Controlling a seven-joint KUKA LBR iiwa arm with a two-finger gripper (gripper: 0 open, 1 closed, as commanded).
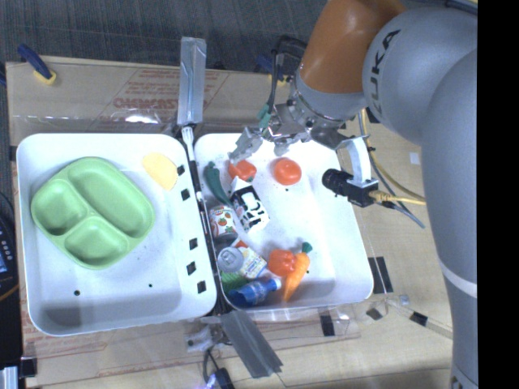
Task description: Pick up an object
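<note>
My gripper (263, 143) hangs over the back of the right bin (345, 217). Its fingers (244, 147) are spread open with nothing between them. Just below it lie a red tomato (286, 171) and a smaller red-orange piece (242, 169), both apart from the fingertips. Further forward are a black-and-white box (251, 207), a small printed can (221, 220) and a dark green item (213, 181). At the front of the bin sit a carrot (297, 272), an orange pepper (280, 261), a blue bottle (256, 290) and a tin (229, 258).
The left bin (49, 314) holds a green divided plate (92, 210) and a yellow piece (160, 168). A grey strip (191, 79) runs along the divider between the bins. The arm's large grey body (422, 71) fills the right side, with a black cable fitting (349, 185) over the right bin.
</note>
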